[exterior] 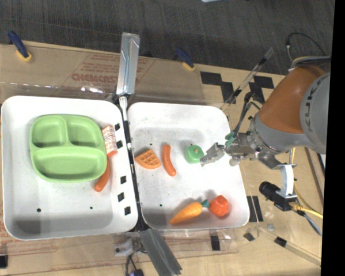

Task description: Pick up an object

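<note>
Nearest the camera, in the right bin (162,114), a toy carrot (187,212) lies along the front wall, its leafy end touching a red-orange tomato-like piece (219,206). Further in, a waffle piece (148,159) sits near the divider, with an orange sausage (169,160) just beside it on the right. A green round object (193,153) rests right of the sausage, just left of the gripper (213,155).

The gripper hangs low at the bin's right side, its tip beside the green object; whether the jaws are released or clenched cannot be told, and nothing is seen between them.

In the left bin (9,172), a green divided plate (67,147) occupies the far half. A second orange sausage (103,179) lies at its right front corner, and a small labelled packet (109,139) rests against its right edge.

Both bins stand on the worktop (293,250).
</note>
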Robot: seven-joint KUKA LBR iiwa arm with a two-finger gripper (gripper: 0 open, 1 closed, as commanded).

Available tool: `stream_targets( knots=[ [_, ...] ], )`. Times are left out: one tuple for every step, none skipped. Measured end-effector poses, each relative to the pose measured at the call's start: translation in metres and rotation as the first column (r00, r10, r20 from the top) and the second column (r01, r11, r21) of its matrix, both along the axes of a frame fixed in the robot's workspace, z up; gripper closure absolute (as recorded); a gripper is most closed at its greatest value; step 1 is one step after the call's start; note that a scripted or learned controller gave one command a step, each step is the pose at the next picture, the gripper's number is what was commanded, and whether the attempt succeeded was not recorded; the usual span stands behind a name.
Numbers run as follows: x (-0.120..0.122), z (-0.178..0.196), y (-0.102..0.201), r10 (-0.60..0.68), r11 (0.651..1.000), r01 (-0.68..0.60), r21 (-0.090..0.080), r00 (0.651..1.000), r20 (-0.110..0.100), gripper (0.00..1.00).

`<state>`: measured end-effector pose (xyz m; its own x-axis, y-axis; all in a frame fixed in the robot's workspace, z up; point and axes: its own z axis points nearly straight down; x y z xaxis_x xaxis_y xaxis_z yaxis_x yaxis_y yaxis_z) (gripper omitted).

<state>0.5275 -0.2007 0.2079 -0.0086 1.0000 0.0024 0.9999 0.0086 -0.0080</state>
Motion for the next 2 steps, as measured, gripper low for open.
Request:
stream_targets(
  knots=[
    [0.052,-0.117,0.037,-0.063,0.998,0.063,-0.002,0.998,0.005,0.0],
    [0.065,-0.117,0.093,0.068,0.998,-0.067,-0.012,0.998,0.004,0.0]
  ],
)
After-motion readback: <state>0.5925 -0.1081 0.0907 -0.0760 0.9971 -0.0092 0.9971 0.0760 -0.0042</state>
